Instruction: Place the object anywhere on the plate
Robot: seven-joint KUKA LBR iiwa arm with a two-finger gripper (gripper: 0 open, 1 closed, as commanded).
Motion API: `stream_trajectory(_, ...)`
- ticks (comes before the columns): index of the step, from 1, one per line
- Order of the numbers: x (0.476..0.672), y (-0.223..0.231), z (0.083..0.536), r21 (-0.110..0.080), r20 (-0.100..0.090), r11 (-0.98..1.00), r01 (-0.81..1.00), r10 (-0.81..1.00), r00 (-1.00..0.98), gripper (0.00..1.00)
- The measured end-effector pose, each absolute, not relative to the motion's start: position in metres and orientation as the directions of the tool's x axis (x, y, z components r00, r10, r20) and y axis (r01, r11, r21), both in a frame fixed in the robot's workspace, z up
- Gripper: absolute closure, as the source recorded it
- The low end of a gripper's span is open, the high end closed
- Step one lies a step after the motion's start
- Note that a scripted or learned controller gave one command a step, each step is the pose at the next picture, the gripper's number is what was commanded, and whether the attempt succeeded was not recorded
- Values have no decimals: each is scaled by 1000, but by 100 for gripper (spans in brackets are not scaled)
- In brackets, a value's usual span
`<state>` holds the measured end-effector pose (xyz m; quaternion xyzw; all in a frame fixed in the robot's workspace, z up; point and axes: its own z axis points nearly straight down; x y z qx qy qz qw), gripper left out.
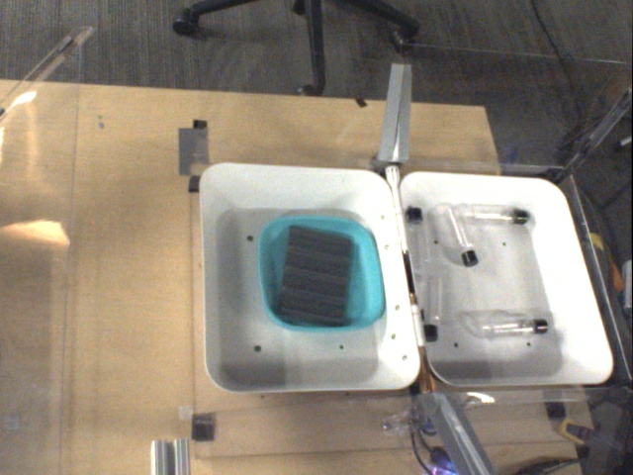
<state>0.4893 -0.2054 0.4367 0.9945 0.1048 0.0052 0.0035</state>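
Dark ridged block (316, 276) centred on teal plate (371, 265), left bin (227, 285)

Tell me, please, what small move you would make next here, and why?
Probably none beyond checking the result: the dark ribbed block already lies flat on the turquoise plate in the left bin, within its rim, so the placing looks done.

The dark ribbed block (316, 275) covers most of the teal plate's (373, 283) floor. An office chair (315, 13) is cut off by the top edge, seat out of frame. Clear tubes (480, 216) in the right bin (584, 295) are too faint to identify.
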Motion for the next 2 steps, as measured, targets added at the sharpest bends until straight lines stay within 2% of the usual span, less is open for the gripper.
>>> stream_trajectory(2, 489, -205, 437, 8, 9, -978, 209, 209, 978, 0)
